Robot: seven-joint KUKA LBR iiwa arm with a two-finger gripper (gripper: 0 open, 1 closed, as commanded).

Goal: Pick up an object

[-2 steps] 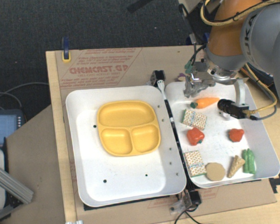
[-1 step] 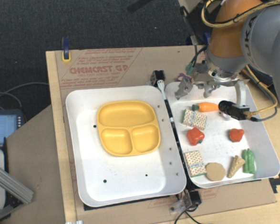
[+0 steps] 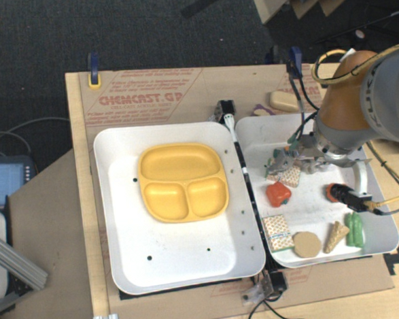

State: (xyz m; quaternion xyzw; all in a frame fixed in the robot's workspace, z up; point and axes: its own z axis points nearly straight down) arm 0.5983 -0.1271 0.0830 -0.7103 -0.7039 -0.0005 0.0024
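The tool [image 3: 281,162] hangs low in the right bin [image 3: 389,234]; whether it is open or closed cannot be told. A red pepper toy [image 3: 278,194] lies just below it, a waffle piece [image 3: 291,177] beside that. The yellow divided plate [image 3: 184,181] sits well left, in the left bin [image 3: 122,215].

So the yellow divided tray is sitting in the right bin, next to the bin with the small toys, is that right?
Not quite. The camera view shows the yellow divided tray in the left bin, not the right one. The right bin beside it is the one with the small toys, such as the red piece.
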